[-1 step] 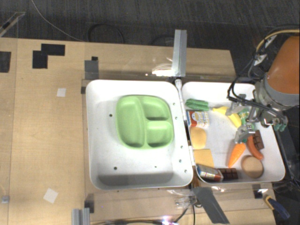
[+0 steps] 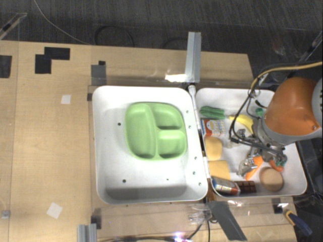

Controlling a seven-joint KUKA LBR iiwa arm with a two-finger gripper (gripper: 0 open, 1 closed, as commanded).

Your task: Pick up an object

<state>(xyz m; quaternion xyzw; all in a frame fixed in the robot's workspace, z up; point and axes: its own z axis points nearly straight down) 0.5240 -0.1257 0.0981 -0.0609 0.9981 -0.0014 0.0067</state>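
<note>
The right bin (image 2: 302, 181) holds several small objects. My gripper (image 2: 250, 166) hangs low over its front right part, under the orange-banded wrist (image 2: 291, 107). A small orange piece (image 2: 258, 161) lies right beside the gripper tip, touching or nearly so. A tan egg-shaped ball (image 2: 271, 180) rests just to its right. A yellow block (image 2: 219, 169) and a pale round piece (image 2: 213, 147) lie to its left. A dark brown bar (image 2: 246, 187) and a red-tipped tube (image 2: 226, 187) sit along the front wall. At the back are a green item (image 2: 212, 112), a yellow item (image 2: 244, 121) and a labelled bottle (image 2: 216, 128).
The left bin (image 2: 108, 185) carries a green divided plate (image 2: 154, 130) in its middle. A metal divider post (image 2: 193, 57) stands behind the two bins. Cables (image 2: 262, 77) loop above the arm at the right. Wooden bench surface (image 2: 45, 150) stretches to the left.
</note>
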